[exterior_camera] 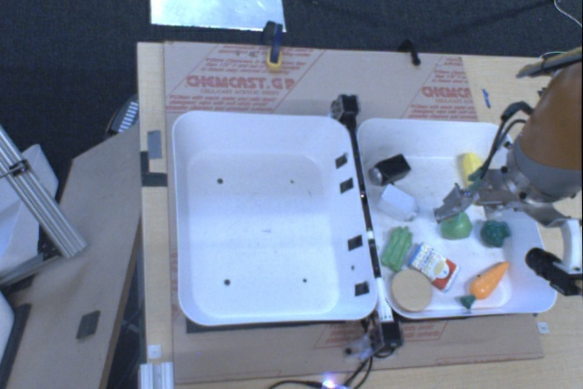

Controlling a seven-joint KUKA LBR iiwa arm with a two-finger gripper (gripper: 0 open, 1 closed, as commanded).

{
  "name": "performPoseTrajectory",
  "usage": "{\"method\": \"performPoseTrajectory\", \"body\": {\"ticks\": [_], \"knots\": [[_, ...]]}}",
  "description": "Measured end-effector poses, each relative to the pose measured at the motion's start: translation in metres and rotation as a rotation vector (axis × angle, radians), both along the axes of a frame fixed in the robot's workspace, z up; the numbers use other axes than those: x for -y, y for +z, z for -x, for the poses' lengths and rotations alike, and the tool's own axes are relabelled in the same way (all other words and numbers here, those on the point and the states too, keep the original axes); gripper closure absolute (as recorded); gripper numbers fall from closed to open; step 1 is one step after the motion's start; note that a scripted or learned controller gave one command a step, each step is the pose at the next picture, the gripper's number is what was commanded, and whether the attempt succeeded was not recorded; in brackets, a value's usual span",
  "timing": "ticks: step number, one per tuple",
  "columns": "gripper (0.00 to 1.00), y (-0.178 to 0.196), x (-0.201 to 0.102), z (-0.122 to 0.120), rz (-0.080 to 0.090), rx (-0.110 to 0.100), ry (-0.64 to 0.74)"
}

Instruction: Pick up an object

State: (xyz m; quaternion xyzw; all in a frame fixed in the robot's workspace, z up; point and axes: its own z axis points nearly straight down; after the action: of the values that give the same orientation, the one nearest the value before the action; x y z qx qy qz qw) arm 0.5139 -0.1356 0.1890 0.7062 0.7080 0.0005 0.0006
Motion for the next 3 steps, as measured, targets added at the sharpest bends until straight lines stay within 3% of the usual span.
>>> {"method": "performPoseTrajectory", "body": {"ticks": [1, 2, 3], "knots": [[0.00, -0.088, 0.062, -0.118, 0.008, 0.025, 0.003], [0.00, -0.059, 0.072, -0.055, 0.001, 0.000, -0.004], [0.00, -0.107, 0.071, 0.018, -0.003, -0.008, -0.005]]}}
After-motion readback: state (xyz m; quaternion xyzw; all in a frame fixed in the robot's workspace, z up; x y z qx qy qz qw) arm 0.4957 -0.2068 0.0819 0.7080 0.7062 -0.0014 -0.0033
